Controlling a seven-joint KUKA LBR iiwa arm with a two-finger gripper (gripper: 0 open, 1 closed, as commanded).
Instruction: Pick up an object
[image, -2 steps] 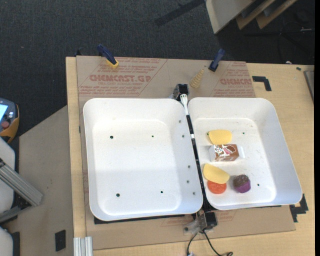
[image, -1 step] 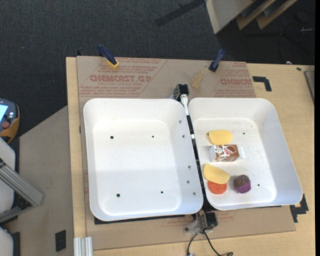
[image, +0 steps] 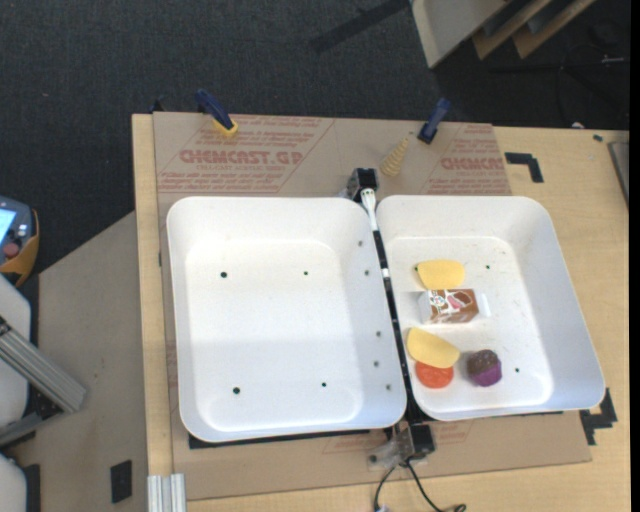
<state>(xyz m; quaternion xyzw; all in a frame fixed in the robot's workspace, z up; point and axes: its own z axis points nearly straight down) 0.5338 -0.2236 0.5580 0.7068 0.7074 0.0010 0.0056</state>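
The right bin (image: 540, 250) holds several small objects near its left side. A yellow piece (image: 440, 272) lies farthest back. Just in front of it sits a brown and white packet (image: 452, 305). Closer to the front lies a second yellow piece (image: 432, 347), resting partly over an orange-red round object (image: 434, 375). A purple round object (image: 485, 367) sits to the right of those two.
The left bin (image: 270, 310) stands beside the right one, joined along a black seam (image: 380, 270). Both rest on a brown cardboard sheet (image: 300, 150) held by blue clamps (image: 217, 112) at the back. A cable (image: 400, 480) trails off the front edge.
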